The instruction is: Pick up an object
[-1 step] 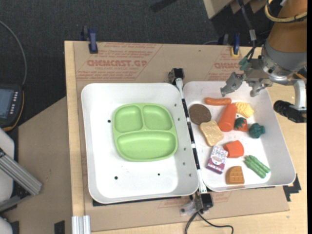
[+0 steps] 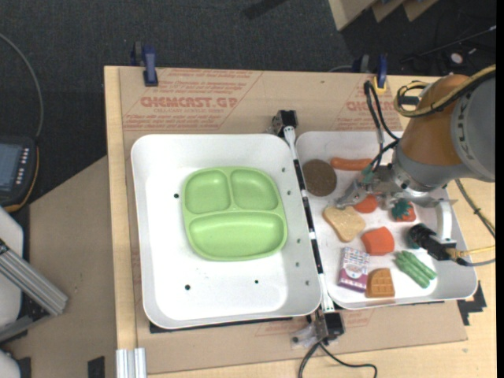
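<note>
My gripper (image 2: 368, 191) hangs low over the back half of the right bin (image 2: 465, 288), reaching in from the right under the orange-banded wrist. Just below its tip lies a small red-orange piece (image 2: 366, 205), partly covered by it. Whether that piece is touched I cannot tell. Close around it are a tan bread slice (image 2: 344, 224), a brown round cookie (image 2: 319, 177), an orange carrot (image 2: 350, 164) and a small teal piece (image 2: 404, 210).
Nearer the front of the right bin lie an orange block (image 2: 379, 241), a purple packet (image 2: 354, 267), a waffle piece (image 2: 380, 283) and a green vegetable (image 2: 415, 268). The left bin (image 2: 157, 211) holds a green divided plate (image 2: 233, 213).
</note>
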`<state>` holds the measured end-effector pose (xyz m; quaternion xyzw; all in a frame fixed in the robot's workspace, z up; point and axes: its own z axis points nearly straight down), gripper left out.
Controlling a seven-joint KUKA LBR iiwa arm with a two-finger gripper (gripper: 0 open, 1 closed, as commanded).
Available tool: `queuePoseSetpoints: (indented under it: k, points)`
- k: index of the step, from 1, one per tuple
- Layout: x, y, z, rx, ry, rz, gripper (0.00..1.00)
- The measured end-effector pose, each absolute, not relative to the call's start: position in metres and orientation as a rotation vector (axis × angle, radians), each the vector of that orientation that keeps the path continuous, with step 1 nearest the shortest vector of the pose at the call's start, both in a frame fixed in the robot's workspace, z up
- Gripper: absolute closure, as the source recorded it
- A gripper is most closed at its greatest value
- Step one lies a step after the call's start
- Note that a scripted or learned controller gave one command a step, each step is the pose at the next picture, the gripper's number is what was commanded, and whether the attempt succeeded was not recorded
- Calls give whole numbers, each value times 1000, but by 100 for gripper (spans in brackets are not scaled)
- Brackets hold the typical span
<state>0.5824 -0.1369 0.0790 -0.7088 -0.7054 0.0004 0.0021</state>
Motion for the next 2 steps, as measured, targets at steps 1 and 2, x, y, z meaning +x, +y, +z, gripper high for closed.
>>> queuePoseSetpoints:
  k: [1, 2]
  points:
    - [585, -137, 97, -2228, -2223, -3, 100]
    - [625, -45, 191, -2216, -2237, -14, 100]
